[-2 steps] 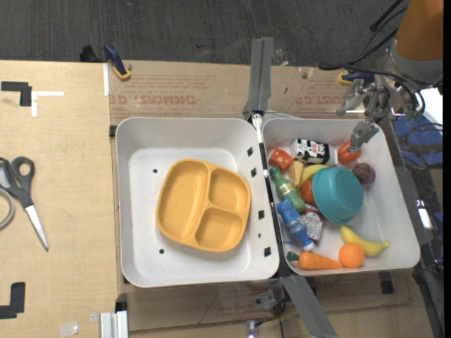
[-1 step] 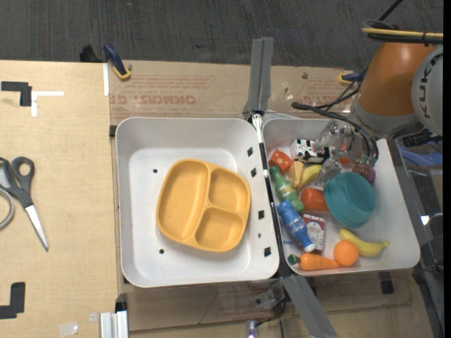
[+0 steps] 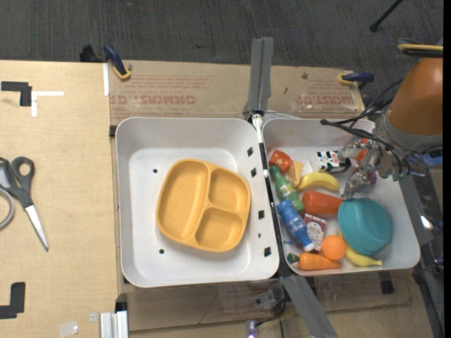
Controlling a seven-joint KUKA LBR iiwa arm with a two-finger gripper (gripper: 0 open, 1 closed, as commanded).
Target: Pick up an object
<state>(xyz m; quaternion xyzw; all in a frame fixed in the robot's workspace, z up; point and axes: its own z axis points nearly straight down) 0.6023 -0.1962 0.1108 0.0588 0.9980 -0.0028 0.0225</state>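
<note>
Left bin has just a yellow divided plate. Right bin is packed with toy food: teal bowl, banana, orange. Gripper hangs right above the bowl's back edge, can't tell if it's gripping anything.

Red print runs across the cardboard sheet lying along the far edge of the worktop, behind both bins. It appears upside down from the camera, and only a fragment can be made out, something like "CHEMICAL" in the larger line; the smaller lines under it are too blurred to read. A second patch of the same red print sits toward the far right corner, also illegible. The small packets in the right bin carry markings too small to read.
</note>
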